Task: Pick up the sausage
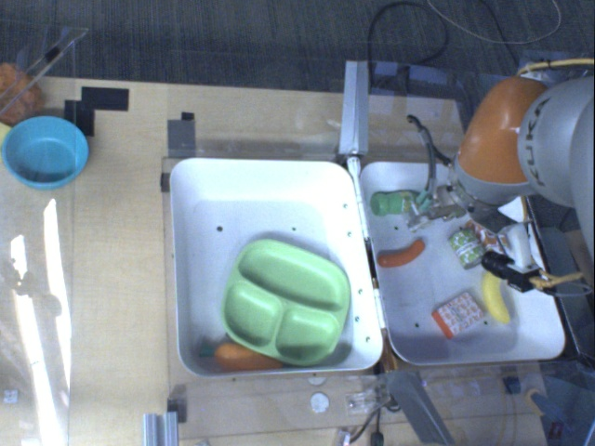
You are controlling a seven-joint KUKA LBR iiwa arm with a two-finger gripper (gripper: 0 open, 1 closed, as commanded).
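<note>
Sausage (402,253) lies on the floor of the right bin (409,333), near its left wall, tilted slightly, well apart from other items. It is probably light, smooth and somewhat slippery; a grasp across its midsection, perpendicular to its length, seems best. To its right and above, the end effector (429,208) hovers beside a green item (392,203); its state cannot be told. The wooden desk (102,295) also carries a blue bowl (45,150), over dark carpet.
</note>
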